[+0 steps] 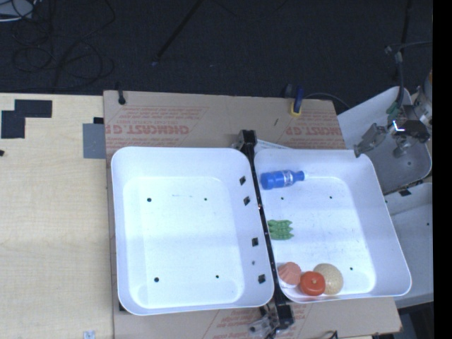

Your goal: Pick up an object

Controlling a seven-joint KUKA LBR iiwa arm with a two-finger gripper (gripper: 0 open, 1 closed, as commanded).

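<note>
The right bin (381, 210) holds several objects. A blue bottle (281, 179) lies on its side near the bin's far left corner. A green pea pod (280, 229) rests by the left wall, about midway. In the near left corner, a pink piece (289, 272), a red tomato (312, 283) and a tan round item (329, 277) sit bunched together. My gripper (395, 131) hangs at the view's right edge, beyond the right bin's far right corner and away from every object.
The left bin (127, 224) sits beside the right one, joined by a black divider (258, 217). Both rest on a cardboard sheet (183, 119) over a wooden bench. A yellow and blue clamp (296, 104) stands at the cardboard's far edge.
</note>
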